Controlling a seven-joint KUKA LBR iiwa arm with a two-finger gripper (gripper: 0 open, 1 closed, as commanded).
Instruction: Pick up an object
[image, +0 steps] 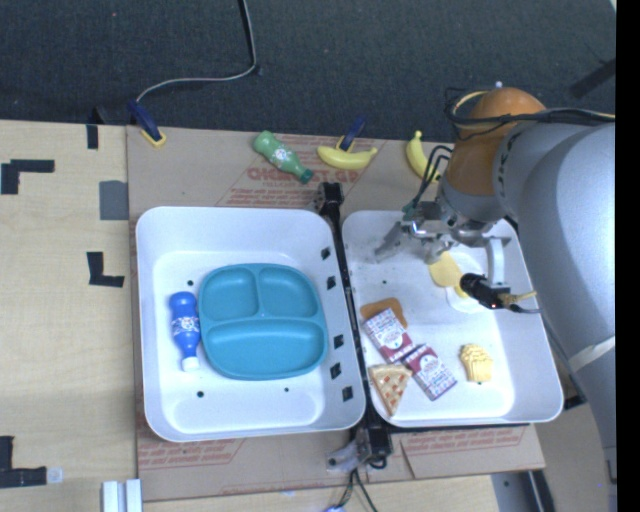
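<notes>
My gripper (412, 238) is low over the back-left part of the right bin (530, 385). I can't tell from this angle how far open it is, and I see nothing in its grasp.

The closest candidate is the yellow piece (444, 270). It's small, rounded and smooth, lying on the bin floor just beside the gripper on the near-right side, against a flat white disc (467, 300).

The rest of the right bin sits further toward the front:
- a brown toast slice (383, 312), flat and squarish
- two dark red packets (396, 342) (433, 373), flat with printed labels
- a pizza wedge (388, 386), triangular, right beside the packets
- a yellow bumpy chunk (477, 362), apart on the right

The left bin (160, 400) holds a blue divided plate (263, 320) of glossy plastic with three compartments. A blue bottle (183, 330) with a white cap lies along its left edge.

On the cardboard behind the bins are a green bottle (282, 156) and two bananas (347, 155) (418, 153).
</notes>
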